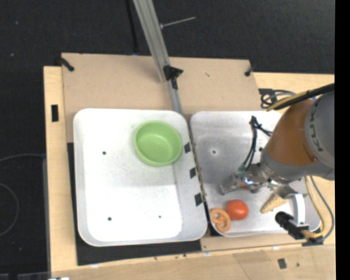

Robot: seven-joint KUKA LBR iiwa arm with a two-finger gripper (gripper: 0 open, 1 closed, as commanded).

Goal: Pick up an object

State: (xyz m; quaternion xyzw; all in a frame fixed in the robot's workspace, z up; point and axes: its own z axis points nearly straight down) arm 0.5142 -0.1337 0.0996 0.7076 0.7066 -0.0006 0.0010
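In the right bin (221,133), a small red ball-like object (238,209) lies near the front edge. An orange ring-shaped piece (220,219) rests just left of it, against the front left corner. A small tan piece (270,203) lies to the right of the red object. My gripper (243,184) hangs low over the bin floor, just above and behind the red object, under the orange wrist band (289,140). Nothing is visibly held in it.
A green bowl (158,143) stands upright in the left bin (105,203), near its back right corner. A grey metal rail (153,37) slants down from the back to the wall between the bins.
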